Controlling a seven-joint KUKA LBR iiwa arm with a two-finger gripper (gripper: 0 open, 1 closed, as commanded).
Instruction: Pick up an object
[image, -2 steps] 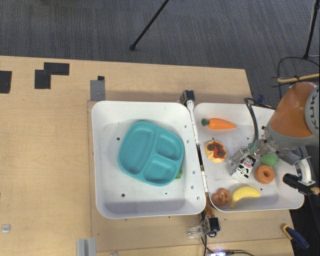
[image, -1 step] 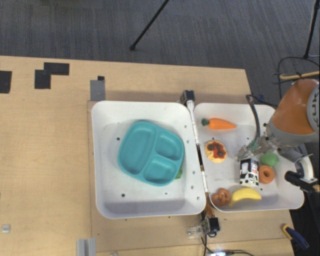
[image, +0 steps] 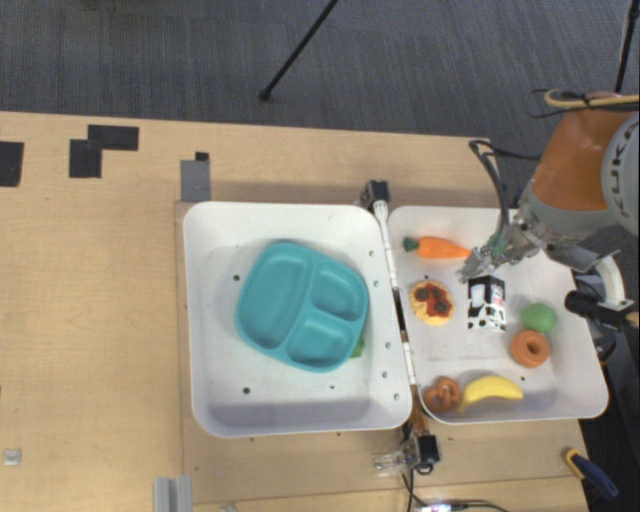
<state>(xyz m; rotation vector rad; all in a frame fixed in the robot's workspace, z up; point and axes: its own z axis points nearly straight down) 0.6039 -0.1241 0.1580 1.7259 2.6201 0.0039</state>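
Observation:
The right bin (image: 580, 395) holds an orange carrot (image: 440, 248), a small pizza-like round (image: 432, 301), a black-and-white patterned box (image: 487, 304), a green ball (image: 539, 318), a glazed donut (image: 530, 348), a yellow banana (image: 492, 390) and a brownish round fruit (image: 442, 394). My gripper (image: 483, 259) hangs over the bin's back half, just right of the carrot's tip and directly behind the patterned box. Nothing shows in its grasp.
A teal divided plate (image: 303, 305) lies tilted in the left bin (image: 215, 400), with a bit of green (image: 358, 347) peeking from under its right edge. The grey and orange arm (image: 585, 170) crosses the right bin's back right corner. Cables run along the bench edge there.

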